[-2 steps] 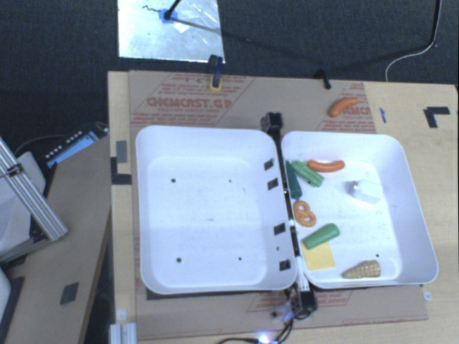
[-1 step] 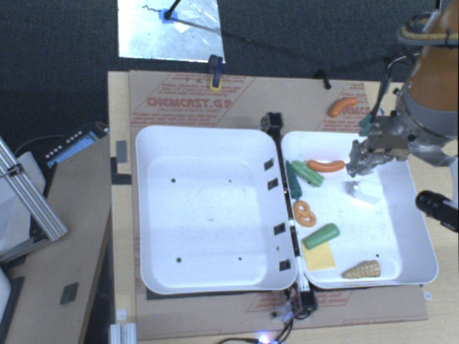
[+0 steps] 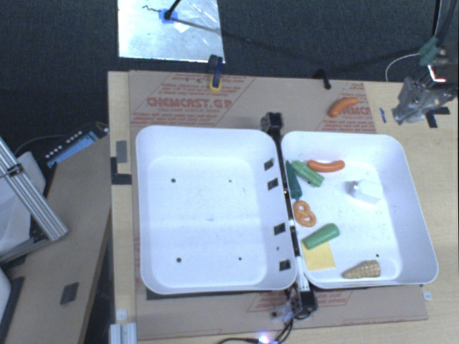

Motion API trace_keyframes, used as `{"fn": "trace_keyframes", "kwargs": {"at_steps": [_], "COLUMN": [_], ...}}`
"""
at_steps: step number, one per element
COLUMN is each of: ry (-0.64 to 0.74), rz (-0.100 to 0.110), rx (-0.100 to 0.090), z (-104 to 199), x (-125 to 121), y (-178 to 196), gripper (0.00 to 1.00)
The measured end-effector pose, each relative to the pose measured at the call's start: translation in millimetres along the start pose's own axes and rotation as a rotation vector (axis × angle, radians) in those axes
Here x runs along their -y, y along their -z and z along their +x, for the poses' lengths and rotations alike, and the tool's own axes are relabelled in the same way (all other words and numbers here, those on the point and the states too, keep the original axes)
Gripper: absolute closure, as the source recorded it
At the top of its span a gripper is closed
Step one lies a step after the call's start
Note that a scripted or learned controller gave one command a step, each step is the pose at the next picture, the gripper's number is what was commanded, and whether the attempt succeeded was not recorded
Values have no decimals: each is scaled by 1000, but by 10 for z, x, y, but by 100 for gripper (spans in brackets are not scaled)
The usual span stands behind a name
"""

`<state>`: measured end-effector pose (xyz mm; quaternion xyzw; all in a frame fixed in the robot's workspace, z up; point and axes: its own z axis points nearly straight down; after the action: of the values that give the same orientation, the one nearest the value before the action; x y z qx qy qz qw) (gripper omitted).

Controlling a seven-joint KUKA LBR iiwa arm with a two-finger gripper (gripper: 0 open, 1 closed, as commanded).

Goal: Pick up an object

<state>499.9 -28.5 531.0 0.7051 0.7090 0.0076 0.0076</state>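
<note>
While the gripper [image 3: 422, 100] hangs beyond the right bin's [image 3: 412, 185] far right corner, finger state unreadable, the sausage [image 3: 325, 166] lies crosswise near that bin's far edge.

Bench top [image 3: 79, 213] is pale tan wood, carrying a brown cardboard sheet [image 3: 237, 95] printed with red "CHEMCAST GP" lettering; dark blue-black carpeted floor [image 3: 57, 41] lies behind and to the left of it. A shiny foil-like square [image 3: 171, 18] rests on the floor at the far side, with a black cable [image 3: 287, 47] running across the carpet from it toward the right. An aluminium extrusion frame [image 3: 29, 196] slants across the left edge, near a small dark panel with blue markings [image 3: 72, 144] at the bench corner.
</note>
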Motion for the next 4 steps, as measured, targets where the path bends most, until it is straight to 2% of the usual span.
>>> {"fn": "trace_keyframes", "kwargs": {"at_steps": [1,2,3,4], "ry": [-10,-12,-3,-2], "rz": [17,18,33,2], "rx": [1,4,-3,6], "z": [-590,-1387,-1145,-1223], "x": [144,149,63,33], "y": [52,45,-1357,127], "gripper": [100,100,100,100]}}
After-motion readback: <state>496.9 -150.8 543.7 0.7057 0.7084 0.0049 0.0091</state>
